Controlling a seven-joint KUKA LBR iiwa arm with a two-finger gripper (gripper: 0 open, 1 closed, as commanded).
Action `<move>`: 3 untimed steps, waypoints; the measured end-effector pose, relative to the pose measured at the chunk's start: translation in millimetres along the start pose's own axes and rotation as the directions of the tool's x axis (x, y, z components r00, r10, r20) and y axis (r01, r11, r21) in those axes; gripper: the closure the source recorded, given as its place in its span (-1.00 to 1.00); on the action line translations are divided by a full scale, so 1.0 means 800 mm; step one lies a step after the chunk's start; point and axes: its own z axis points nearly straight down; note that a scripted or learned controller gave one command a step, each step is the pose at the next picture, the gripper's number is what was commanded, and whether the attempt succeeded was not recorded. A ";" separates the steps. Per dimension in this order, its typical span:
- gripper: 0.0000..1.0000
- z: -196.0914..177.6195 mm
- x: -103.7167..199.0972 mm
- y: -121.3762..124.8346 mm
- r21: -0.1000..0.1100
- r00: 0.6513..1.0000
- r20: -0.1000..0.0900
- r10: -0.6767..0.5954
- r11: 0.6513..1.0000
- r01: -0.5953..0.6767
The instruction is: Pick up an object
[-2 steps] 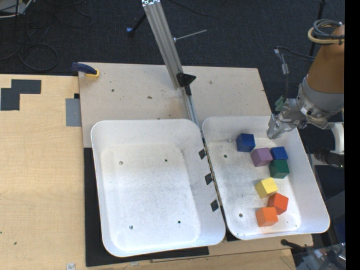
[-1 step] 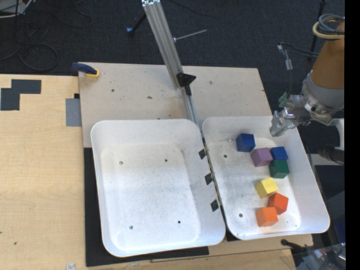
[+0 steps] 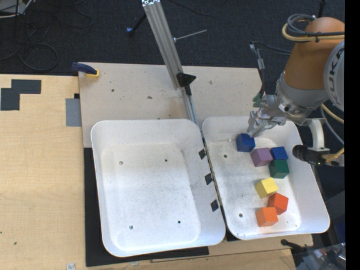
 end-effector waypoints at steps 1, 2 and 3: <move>1.00 0.017 0.064 0.009 0.002 1.000 0.001 0.001 1.000 -0.001; 1.00 0.031 0.132 0.013 0.002 1.000 0.001 0.001 1.000 -0.001; 1.00 0.023 0.192 0.007 0.000 1.000 0.001 0.000 1.000 0.000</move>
